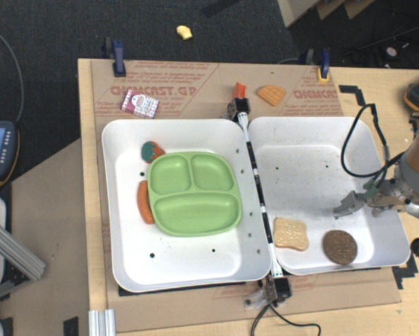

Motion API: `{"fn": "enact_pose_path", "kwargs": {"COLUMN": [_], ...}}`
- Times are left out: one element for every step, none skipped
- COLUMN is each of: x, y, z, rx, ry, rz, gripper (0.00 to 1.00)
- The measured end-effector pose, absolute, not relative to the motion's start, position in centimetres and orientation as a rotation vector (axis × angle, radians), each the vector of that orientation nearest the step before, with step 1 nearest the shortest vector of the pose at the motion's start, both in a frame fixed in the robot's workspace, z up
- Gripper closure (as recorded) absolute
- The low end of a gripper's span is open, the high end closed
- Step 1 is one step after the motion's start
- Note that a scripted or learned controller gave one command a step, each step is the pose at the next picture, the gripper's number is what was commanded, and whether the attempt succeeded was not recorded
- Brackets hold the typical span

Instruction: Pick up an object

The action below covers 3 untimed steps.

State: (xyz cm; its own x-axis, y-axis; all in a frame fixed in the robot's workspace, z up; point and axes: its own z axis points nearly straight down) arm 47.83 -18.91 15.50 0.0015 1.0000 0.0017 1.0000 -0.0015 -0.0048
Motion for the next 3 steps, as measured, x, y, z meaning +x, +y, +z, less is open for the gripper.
{"fn": "enact_pose_path", "kwargs": {"x": [48.0,54.1,53.8], "y": [-18.9,-18.7,-18.7], "z": [16.9,14.4,14.5], "rx": [-2.224,-2.221,-2.222], "ry": [-2.224,-2.228,-2.224], "rz": [-0.002,-0.003,-0.001], "gripper": [1.00,1.00,0.00]}}
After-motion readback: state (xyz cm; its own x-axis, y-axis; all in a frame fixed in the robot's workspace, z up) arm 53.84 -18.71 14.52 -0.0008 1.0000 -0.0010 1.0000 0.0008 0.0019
